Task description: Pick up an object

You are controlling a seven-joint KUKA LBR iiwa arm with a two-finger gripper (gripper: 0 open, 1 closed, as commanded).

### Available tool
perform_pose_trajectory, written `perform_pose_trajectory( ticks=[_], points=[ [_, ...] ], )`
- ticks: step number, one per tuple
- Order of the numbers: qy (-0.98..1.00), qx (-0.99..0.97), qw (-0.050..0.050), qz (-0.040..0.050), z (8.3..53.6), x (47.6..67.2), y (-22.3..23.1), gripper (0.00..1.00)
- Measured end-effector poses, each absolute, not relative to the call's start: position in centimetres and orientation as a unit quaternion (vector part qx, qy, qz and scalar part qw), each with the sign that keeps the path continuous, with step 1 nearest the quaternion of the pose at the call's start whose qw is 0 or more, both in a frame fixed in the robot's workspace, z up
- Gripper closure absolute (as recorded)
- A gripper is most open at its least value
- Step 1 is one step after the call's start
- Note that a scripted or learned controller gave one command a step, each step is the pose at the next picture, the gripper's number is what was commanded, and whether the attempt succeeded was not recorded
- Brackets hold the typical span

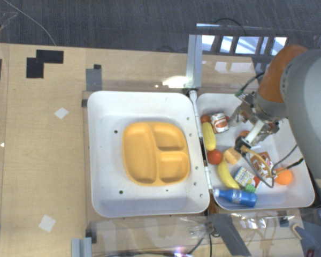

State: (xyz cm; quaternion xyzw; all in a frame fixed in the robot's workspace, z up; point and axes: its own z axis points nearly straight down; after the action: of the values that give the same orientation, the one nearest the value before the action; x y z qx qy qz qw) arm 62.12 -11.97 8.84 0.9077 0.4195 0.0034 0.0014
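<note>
My gripper (251, 125) hangs low over the middle of the right bin (302, 194), under the grey arm and its orange band. Below and left of it lie a tan block (232, 155), a red tomato (214, 156), a banana (227, 174) and a small pale-blue box (243, 175). A corn cob (208, 135) and a small can (220, 122) sit to its left. A printed snack packet (262, 164), an orange (283, 178) and a blue bottle (236, 197) lie nearer the front. I see nothing held.
The left bin (104, 197) holds a yellow divided tray (155, 153). A narrow rim separates the two bins. The arm covers the right bin's far right part.
</note>
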Motion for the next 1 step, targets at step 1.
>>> perform_pose_trajectory(
  ticks=[1],
  points=[
    [0.200,0.980,-0.001,0.0043,18.79,59.07,-5.53,0.00]
  ],
)
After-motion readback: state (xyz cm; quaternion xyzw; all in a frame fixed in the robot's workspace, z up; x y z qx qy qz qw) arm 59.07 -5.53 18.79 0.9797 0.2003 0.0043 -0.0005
